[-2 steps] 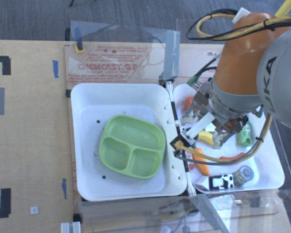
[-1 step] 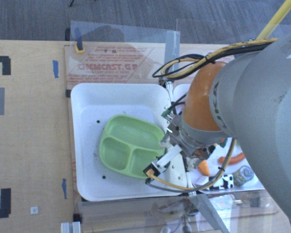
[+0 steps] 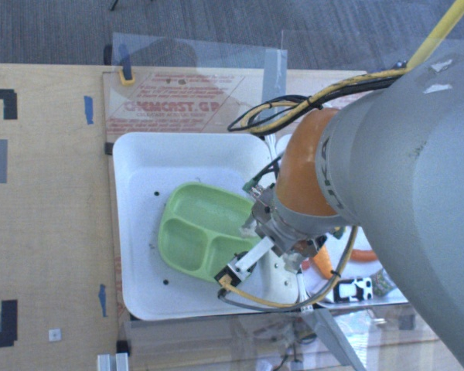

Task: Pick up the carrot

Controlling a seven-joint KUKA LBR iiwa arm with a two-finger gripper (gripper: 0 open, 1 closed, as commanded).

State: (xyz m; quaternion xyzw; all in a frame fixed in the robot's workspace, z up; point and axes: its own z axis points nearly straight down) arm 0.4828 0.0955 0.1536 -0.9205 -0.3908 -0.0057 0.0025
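Arm: my grey KUKA arm with the orange band above the wrist (image 3: 309,168) reaches in from the right and hangs low over the seam between the two bins
Gripper: my two-finger gripper (image 3: 282,261) sits under the wrist housing, near the right rim of the left bin; whether it is parted or closed I cannot tell from above, since the wrist covers it
Held item: nothing can be seen in my grip
Carrot: the small orange carrot (image 3: 322,263) lies in the right bin, just beside my wrist on its right, partly under the cables
Second orange piece: a longer orange strip (image 3: 362,255) lies a little further right (it may be more of the carrot or another item; too much is hidden to say)
Left bin: shallow white plastic bin (image 3: 131,207), holding a light green divided plastic tray (image 3: 193,234) tilted against its floor
Small items: a black-and-white object (image 3: 354,289) and a dark greenish scrap (image 3: 383,284) near the right bin's front edge
Cabling: yellow and black hoses (image 3: 278,110) loop off the wrist
Bench: pale wooden top (image 3: 39,230) with blue tape marks
Risk, aim: I judge I stand left of the carrot, so a straight descent could land on the bin rims or clip the green tray
Risk, crowding: a close could catch the wrong orange piece or nudge the carrot away
Risk, snag: the low cable loop could drag across items
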